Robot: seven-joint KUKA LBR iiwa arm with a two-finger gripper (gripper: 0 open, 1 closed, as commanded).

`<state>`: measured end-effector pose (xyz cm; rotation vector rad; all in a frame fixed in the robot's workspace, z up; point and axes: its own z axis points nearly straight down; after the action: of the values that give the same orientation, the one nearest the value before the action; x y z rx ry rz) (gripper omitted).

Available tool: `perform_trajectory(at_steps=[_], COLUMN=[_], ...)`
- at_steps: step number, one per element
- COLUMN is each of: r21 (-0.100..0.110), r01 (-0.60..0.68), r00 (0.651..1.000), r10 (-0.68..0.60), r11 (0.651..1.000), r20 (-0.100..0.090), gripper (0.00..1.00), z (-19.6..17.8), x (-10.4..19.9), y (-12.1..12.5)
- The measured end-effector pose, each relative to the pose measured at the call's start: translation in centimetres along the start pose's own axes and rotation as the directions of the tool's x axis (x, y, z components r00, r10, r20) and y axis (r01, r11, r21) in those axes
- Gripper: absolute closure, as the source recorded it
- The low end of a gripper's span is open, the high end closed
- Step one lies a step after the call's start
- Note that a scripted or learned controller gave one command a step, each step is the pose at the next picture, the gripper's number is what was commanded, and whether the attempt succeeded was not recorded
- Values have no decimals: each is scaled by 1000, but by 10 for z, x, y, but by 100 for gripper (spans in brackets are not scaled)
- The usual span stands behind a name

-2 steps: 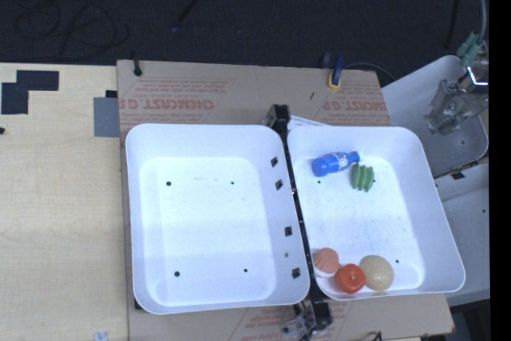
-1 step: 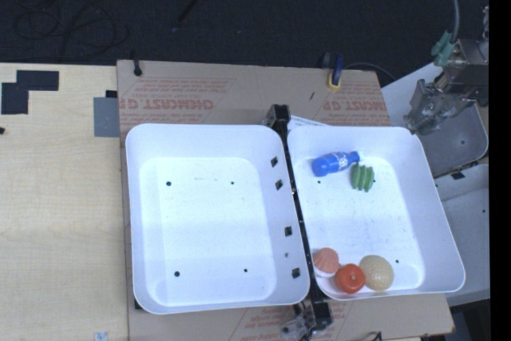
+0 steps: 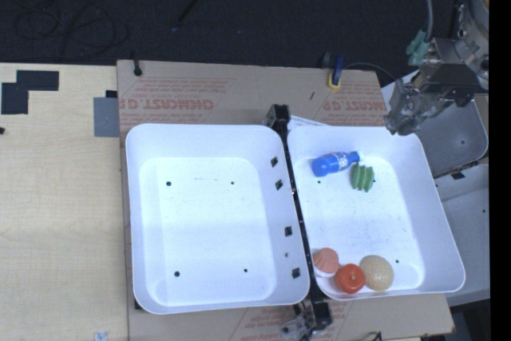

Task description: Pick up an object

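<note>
Fingers' state cannot be told; gripper hangs over right bin's far right corner. Left to right inside: blue bottle, green piece. Bottle likely light, rigid, slippery; best taken across its middle.

Arm reaching in from the right, gripper low at the upper right of the view

The gripper hangs at the end of a grey wrist, pointing down and to the left. Above it sits a boxy dark wrist block with a teal fitting on its left side. A grey cable arcs up from the wrist toward the top edge.
</note>
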<state>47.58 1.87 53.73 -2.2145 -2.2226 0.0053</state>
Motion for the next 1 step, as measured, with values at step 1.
perform_trajectory(at_steps=[1], r21=[-1], r01=[0], r00=[1000], r10=[0], r11=[1000], r20=[0], gripper=[100], z=[0], x=[33], y=[0])
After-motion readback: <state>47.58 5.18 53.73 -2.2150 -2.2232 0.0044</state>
